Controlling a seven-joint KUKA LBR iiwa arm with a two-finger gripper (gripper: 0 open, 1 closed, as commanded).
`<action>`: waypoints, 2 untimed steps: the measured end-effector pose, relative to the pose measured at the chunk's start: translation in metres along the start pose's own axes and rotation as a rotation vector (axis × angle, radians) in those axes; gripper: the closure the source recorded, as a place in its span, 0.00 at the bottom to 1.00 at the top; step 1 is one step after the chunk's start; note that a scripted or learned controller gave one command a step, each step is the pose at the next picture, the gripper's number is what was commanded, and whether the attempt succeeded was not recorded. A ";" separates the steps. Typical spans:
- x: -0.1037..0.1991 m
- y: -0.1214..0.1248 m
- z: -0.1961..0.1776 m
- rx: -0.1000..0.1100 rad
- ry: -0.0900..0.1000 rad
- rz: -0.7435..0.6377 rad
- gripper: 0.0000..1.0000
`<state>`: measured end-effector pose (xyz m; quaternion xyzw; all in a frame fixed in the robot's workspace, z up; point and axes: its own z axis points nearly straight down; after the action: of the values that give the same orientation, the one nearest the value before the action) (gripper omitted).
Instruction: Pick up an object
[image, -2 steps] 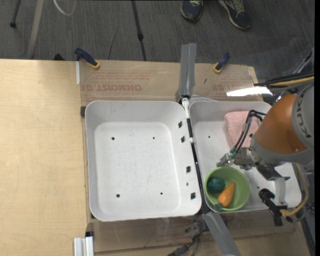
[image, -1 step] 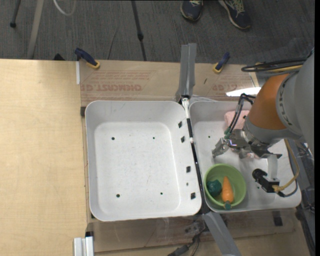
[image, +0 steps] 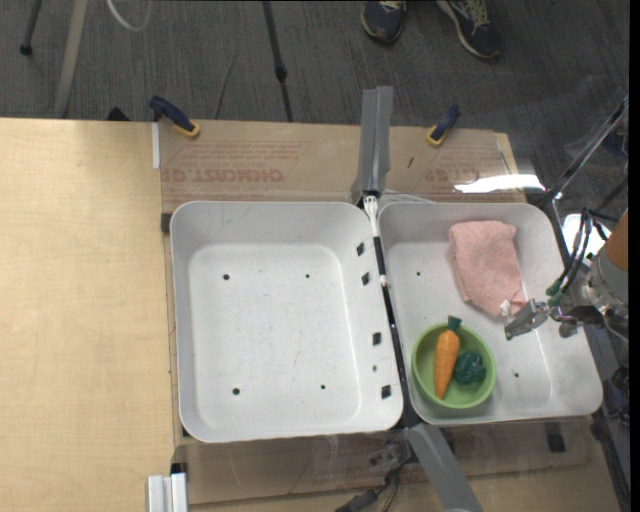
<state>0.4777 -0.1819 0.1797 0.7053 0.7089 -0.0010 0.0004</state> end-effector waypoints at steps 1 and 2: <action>-0.025 0.144 0.085 -0.006 0.001 0.011 0.00; 0.008 0.095 0.086 -0.002 0.002 -0.023 0.00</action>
<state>0.5729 -0.1736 0.0935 0.6969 0.7171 0.0004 0.0007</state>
